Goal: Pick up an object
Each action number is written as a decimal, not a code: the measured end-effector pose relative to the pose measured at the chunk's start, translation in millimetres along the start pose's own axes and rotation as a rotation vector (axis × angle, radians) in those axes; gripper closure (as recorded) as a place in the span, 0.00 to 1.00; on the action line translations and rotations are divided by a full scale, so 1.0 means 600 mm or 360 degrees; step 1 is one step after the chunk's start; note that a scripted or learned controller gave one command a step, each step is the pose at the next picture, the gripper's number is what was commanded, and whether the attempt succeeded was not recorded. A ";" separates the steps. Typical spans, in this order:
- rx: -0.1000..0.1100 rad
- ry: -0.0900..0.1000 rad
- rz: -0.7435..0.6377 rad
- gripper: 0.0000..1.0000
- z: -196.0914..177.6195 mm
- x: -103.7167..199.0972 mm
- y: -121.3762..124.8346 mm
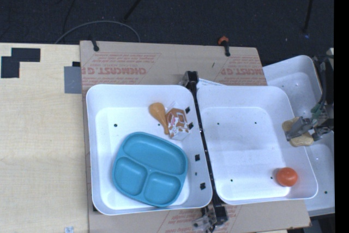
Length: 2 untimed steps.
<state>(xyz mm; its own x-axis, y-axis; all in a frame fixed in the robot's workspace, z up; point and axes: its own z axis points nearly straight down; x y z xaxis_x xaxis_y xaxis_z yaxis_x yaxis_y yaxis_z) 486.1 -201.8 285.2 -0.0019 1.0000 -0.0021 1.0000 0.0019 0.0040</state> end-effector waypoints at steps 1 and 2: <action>0.0008 0.0005 -0.0005 1.00 -0.003 0.088 0.026; 0.0010 0.0005 -0.0004 1.00 0.011 0.164 0.060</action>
<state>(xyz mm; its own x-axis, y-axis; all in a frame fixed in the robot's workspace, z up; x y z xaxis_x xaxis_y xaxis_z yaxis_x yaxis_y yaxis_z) 521.8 -103.5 278.4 -0.0044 1.0000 0.0013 1.0000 0.0044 -0.0025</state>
